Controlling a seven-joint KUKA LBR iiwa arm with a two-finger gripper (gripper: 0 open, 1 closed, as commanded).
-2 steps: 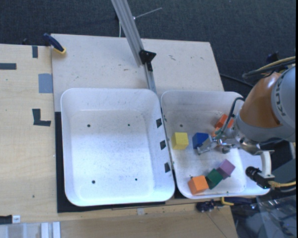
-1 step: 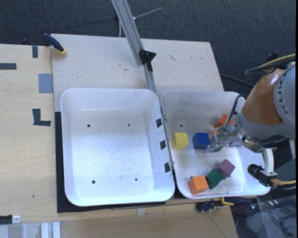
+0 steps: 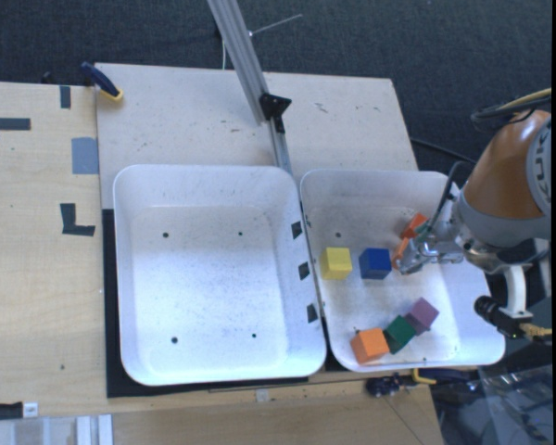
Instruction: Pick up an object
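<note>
The tool (image 3: 410,260) hangs beside the blue cube (image 3: 375,262) (grip state I cannot tell). It may nudge it away.

No words, labels, brands or numbers can be read anywhere. The wooden bench (image 3: 37,248) bears only plain dark and grey tape patches (image 3: 85,154), which carry no lettering.
</note>
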